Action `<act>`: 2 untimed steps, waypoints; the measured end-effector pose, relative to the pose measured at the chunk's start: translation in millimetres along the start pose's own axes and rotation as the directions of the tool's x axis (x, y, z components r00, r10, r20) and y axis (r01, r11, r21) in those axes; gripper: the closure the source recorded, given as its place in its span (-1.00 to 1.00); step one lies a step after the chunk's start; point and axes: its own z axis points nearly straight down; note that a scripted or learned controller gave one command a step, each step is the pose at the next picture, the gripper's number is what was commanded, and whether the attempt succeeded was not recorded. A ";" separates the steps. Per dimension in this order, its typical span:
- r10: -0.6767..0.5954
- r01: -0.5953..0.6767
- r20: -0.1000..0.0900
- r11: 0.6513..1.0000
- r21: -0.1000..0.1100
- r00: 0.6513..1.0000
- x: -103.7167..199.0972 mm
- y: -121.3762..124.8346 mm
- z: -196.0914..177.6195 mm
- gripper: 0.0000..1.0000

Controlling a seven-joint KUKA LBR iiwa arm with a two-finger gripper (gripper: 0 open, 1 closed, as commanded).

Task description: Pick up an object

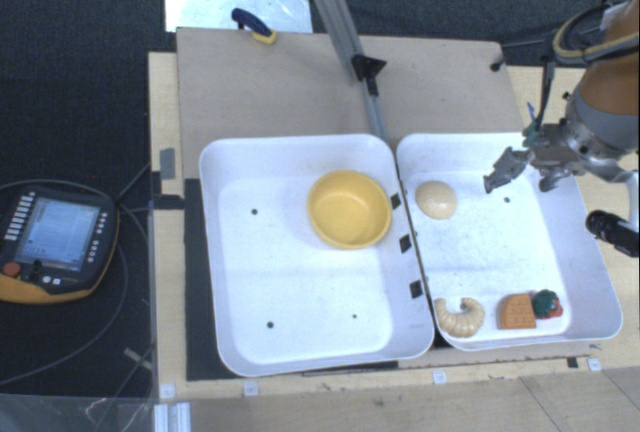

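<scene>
My gripper [524, 174] hangs over the back right part of the right bin [585, 250], its two dark fingers spread open with nothing between them. A cream, egg-shaped object [435, 199] lies in that bin to the gripper's left, well apart from it. Near the bin's front edge sit a pale curled croissant-like piece [459, 316], an orange waffle-like square [517, 311] and a small green and red item [546, 303] touching it. A yellow bowl [349, 209] stands upright in the left bin [240, 320].
A grey pole [340, 20] slants across the back of the bench toward the bins' joint. A teach pendant [55, 242] lies on the floor at left. Black clips [405, 243] mark the seam between the bins.
</scene>
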 end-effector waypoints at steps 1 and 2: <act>0.000 0.000 0.000 1.000 0.003 1.000 -2.3 0.5 41.8 -1.00; 0.001 -0.001 -0.001 1.000 0.004 1.000 -4.7 -8.5 99.1 -1.00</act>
